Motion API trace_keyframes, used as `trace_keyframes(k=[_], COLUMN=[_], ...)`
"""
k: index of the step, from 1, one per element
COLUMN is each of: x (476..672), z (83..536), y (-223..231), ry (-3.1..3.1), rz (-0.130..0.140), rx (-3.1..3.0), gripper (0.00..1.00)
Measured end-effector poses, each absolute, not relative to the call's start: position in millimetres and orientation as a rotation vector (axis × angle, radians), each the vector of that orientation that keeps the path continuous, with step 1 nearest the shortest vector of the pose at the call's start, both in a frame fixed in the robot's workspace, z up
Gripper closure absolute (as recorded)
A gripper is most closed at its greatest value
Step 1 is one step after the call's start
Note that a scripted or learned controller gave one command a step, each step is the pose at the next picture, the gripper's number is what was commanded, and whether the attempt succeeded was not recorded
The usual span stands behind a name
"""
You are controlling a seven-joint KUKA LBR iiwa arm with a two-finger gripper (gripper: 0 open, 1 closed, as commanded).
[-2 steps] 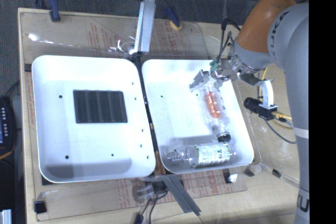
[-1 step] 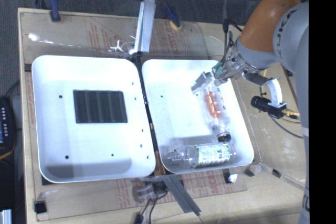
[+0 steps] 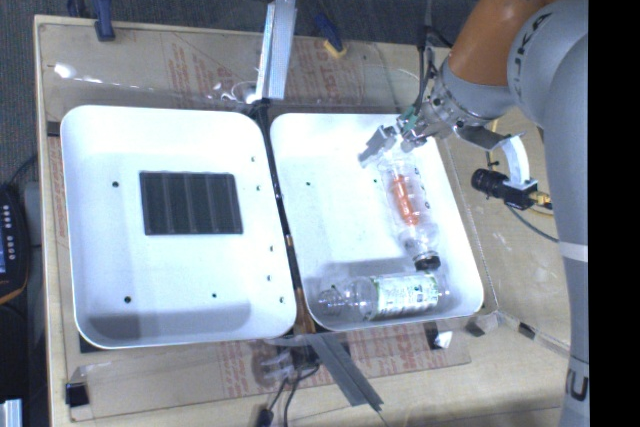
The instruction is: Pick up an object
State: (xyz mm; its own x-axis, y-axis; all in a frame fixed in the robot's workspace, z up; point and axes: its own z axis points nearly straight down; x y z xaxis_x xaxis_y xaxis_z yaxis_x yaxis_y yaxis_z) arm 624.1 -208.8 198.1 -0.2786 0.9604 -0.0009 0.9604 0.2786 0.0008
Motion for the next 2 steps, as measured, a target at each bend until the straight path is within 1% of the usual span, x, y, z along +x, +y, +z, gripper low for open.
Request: trace_keyframes(k=[1,2], x=[603.1,598.5], z=[171.1,176.1], y=[-208.6,-208.3], ry=[2.619,2.649], rz=[0.000,-0.001], rx=[1.737,1.696], gripper=[0.00,0.00])
